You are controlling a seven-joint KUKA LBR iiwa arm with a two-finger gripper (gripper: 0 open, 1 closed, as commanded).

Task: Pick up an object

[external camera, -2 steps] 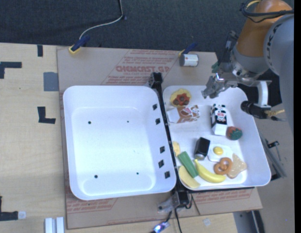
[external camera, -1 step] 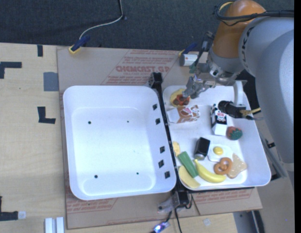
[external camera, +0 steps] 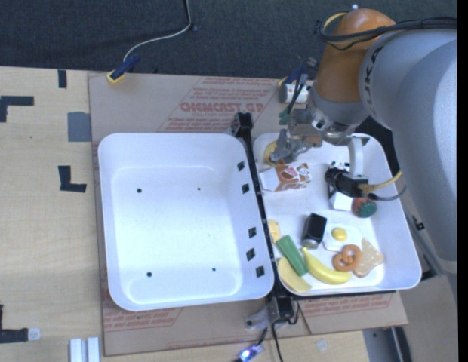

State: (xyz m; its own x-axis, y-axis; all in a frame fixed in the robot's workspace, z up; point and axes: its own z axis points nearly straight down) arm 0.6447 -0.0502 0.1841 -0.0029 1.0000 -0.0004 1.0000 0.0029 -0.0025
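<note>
Gripper: I see it low in the right bin's far-left corner; finger state I cannot tell.
Nearest object: red-and-white card, just below it.
Front row: banana, green cucumber, doughnut.

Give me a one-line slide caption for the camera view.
KUKA arm's pincer low in the right bin near a small printed card; left bin alongside.

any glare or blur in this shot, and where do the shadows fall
Camera view: the left bin is bright enough that its floor looks washed out, with a soft shadow along its upper inner wall; the arm is large and slightly soft near the lens; the banana and other small items in the right bin stay fairly sharp.
</note>
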